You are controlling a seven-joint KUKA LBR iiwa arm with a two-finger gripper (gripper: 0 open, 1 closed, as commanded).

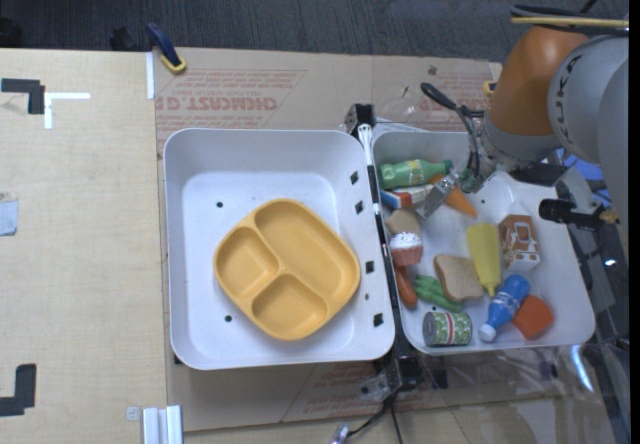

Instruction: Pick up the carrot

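Observation:
The carrot (pixel 462 202) is a small orange piece lying in the upper middle of the right bin (pixel 560 332), below a green bottle (pixel 412 172). My gripper (pixel 452 189) reaches down from the right and sits directly over the carrot's upper left end, low in the bin. The gripper hides part of the carrot, and only its orange lower end pokes out. The carrot appears to rest on the bin floor.
The right bin is crowded: a yellow corn-like piece (pixel 483 254), bread slice (pixel 460 277), blue bottle (pixel 505 305), orange block (pixel 535 316), tin can (pixel 446 327), cupcake (pixel 405 249) and red sausage (pixel 405 287). A yellow divided plate (pixel 288 269) lies in the left bin (pixel 190 232).

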